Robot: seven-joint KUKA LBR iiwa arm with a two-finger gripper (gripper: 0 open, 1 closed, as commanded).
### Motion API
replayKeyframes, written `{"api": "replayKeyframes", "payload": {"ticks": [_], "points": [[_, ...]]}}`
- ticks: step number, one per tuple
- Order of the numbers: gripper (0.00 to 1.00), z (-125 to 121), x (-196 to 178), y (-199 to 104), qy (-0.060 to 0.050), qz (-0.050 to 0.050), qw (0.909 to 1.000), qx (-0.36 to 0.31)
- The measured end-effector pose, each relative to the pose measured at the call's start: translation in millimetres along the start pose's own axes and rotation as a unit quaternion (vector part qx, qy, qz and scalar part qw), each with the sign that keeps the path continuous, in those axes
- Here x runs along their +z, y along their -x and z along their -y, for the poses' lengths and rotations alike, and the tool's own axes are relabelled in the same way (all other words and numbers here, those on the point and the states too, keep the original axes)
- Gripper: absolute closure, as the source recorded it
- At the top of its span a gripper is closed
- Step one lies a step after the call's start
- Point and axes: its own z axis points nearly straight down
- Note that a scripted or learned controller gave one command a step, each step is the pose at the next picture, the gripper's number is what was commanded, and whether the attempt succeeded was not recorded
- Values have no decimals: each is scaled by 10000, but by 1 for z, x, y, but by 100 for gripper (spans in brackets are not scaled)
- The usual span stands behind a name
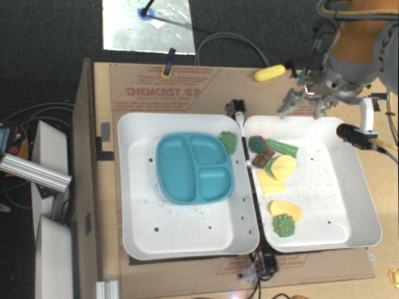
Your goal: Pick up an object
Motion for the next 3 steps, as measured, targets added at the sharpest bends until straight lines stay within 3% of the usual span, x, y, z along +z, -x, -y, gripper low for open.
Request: {"api": "replayKeyframes", "payload": {"ticks": [1, 2, 3], "points": [[0, 53, 142, 13, -74, -11, 10000, 21], [100, 47, 122, 12, 13, 0, 10000, 6], [100, 46, 111, 12, 28, 0, 10000, 5]]}}
